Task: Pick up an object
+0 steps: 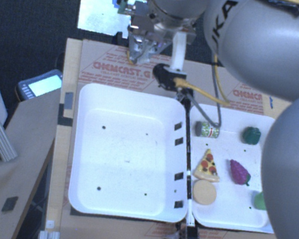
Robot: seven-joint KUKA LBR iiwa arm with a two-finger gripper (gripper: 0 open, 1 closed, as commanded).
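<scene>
Gripper (142, 51): raised above the back edge of the bench, beyond the far rim of the left bin (88, 135); whether its tips are parted or together cannot be made out at this angle, and nothing is seen between them. Objects for picking, all lying in the right bin (218, 216): a small can (207, 130) on its side near the dividing rim, long axis running 3 to 9 o'clock; a pizza slice (207, 166), point toward 12 o'clock; a round cookie (204, 193) touching the crust end of the slice; a purple eggplant (238, 172) just beside the slice, long axis roughly 10 to 4 o'clock; a green pepper (251, 135) at the far side; a green piece (260, 201) partly hidden by the arm. Key relation: every candidate lies toward 4 to 5 o'clock from the gripper, across the shared rim of the two bins. The can is the nearest of them, the cookie and green piece the farthest. Judgement: any pick calls first for travel toward 4 o'clock, then a descent; the can's sideways axis favours a grasp across its short width.
</scene>
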